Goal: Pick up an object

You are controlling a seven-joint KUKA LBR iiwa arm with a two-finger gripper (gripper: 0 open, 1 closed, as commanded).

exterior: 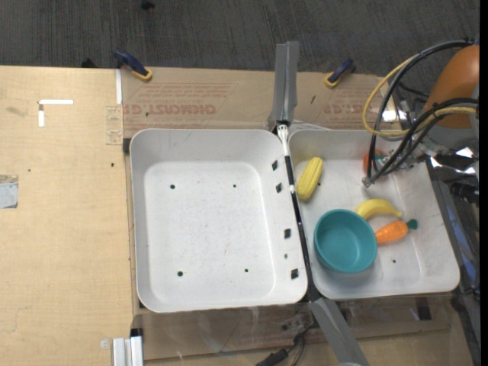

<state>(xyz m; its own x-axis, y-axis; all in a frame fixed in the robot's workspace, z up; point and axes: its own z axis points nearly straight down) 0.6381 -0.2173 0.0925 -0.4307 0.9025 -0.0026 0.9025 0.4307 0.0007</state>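
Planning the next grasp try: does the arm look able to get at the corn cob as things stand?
Probably yes. The corn cob lies alone near the right bin's left wall, apart from the teal bowl, banana and carrot. The nearby wall may crowd a grasp.

arm [454, 101]: grey | orange band above wrist | black and yellow cables looping alongside

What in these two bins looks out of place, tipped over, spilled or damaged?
Nothing stands out. The corn, banana, carrot and teal bowl all lie inside the right bin. The bowl sits upright with its opening up, and the banana and carrot lie close together beside it. No spill or damage shows.
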